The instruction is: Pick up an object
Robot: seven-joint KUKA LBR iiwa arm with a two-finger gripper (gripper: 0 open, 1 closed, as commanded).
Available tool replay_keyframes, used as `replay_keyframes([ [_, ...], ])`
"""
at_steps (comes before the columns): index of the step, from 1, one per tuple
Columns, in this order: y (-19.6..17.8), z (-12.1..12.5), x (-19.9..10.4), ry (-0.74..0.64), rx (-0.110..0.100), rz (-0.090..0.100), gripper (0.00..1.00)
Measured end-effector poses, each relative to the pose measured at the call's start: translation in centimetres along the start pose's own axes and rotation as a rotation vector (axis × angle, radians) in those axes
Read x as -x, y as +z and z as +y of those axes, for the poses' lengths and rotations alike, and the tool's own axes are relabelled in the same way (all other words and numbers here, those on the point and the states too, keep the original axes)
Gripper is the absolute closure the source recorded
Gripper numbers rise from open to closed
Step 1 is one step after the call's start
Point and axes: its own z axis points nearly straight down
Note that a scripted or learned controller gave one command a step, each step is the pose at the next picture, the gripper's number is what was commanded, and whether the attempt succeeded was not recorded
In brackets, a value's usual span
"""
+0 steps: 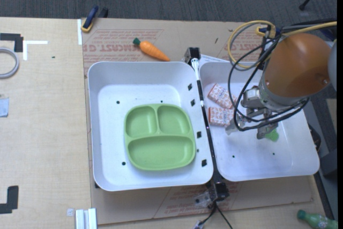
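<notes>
Two small pink-and-white patterned packets lie in the right bin [268, 166]: one [220, 94] near its back left, the other [217, 115] just in front of it. A small green object [272, 136] peeks out beneath the arm. My gripper [253, 127] hangs low over the middle of the right bin, under the orange wrist band [296, 65], right of the packets and next to the green object. Cables and the wrist hide most of its fingers.
The left bin [107, 83] holds a green three-compartment plate [159, 137]. A toy carrot [151, 49] lies on the cardboard behind the left bin. A clamp [193, 54] sits where the bins meet at the back. A green bottle [316, 218] lies at the front right.
</notes>
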Motion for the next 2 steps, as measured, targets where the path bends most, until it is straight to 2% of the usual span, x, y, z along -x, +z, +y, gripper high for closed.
replay_keyframes([
  [1, 1.4, 2.8, -3.0, -0.561, 0.002, 0.003, 0.00],
  [2, 1.4, -7.4, -4.5, -0.700, 0.000, 0.001, 0.00],
])
